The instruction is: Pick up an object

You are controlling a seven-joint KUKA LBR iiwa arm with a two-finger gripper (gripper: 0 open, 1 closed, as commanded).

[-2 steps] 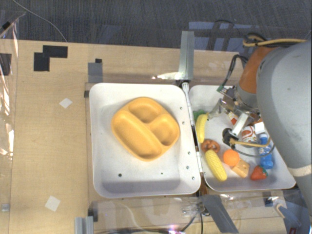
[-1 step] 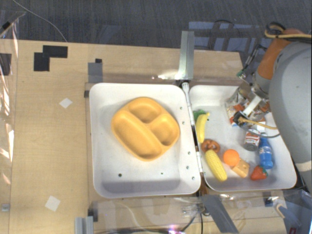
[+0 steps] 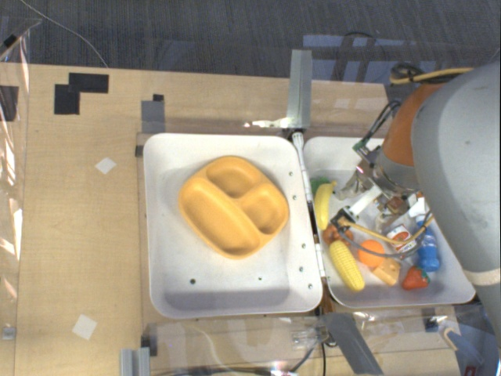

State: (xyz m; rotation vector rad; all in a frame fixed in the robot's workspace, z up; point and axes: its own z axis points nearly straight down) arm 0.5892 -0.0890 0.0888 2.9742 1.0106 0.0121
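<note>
From the overhead camera, two shallow white plastic bins sit side by side on a pale wooden bench (image 3: 86, 210). The left bin (image 3: 168, 288) holds a yellow three-compartment plastic tray (image 3: 233, 204), lying tilted near the bin's middle, well apart from the walls. The right bin (image 3: 337, 151) is crowded with small toys. A yellow plastic banana (image 3: 323, 205) lies along its left wall, with a small green piece (image 3: 319, 185) just beyond its far end. Nearer the camera, a yellow toy corn cob (image 3: 346, 264) lies slanted, with an orange ball (image 3: 371, 250) just right of it and a tan wedge-shaped block (image 3: 385, 272) touching the ball's near side. A red toy pepper (image 3: 415, 280) and a blue bottle (image 3: 428, 255) sit near the bin's near right corner. The grey arm with its orange band (image 3: 458, 163) covers the right side of this bin, and the gripper (image 3: 368, 198) hangs low over the clutter, amid cables. Whether its fingers are apart or together cannot be told; nothing is visibly between them.
</note>
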